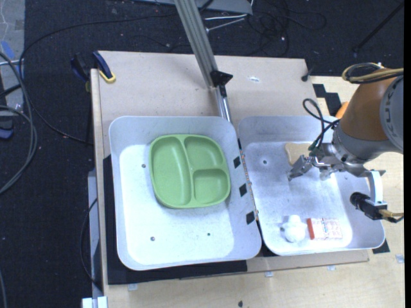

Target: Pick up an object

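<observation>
The gripper (299, 169) (finger state impossible to tell) hangs above the right bin (270, 201), with the white object (293, 229) and red-and-white packet (325, 228) near the bin's front edge; centring over one before descending looks wisest.

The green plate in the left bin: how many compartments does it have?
3. The green divided plate has one long compartment down its left side, one at the upper right, and one at the lower right. It lies in the left bin, fully in view.
</observation>
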You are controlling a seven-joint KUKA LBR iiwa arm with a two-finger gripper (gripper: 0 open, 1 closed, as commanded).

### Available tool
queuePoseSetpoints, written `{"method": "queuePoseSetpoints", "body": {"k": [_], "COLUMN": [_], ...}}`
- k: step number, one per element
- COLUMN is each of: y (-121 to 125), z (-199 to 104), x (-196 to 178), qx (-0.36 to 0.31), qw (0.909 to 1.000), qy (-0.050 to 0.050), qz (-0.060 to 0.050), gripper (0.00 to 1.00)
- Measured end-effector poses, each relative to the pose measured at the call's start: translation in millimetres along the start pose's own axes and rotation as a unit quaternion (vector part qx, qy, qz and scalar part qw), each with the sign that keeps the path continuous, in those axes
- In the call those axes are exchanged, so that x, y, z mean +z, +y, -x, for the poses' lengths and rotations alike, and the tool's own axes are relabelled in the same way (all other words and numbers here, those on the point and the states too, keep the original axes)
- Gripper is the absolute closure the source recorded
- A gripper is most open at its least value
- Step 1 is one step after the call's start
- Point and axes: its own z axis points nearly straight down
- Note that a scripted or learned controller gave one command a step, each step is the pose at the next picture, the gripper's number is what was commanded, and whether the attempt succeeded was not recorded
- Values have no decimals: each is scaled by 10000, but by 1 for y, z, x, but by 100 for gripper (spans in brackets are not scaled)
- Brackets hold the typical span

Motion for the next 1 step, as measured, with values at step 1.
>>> {"method": "queuePoseSetpoints", "body": {"k": [1], "y": [1], "z": [0], "x": [-13], "qx": [-1], "qw": [10000], "qy": [-5], "qz": [21], "gripper": [100]}}
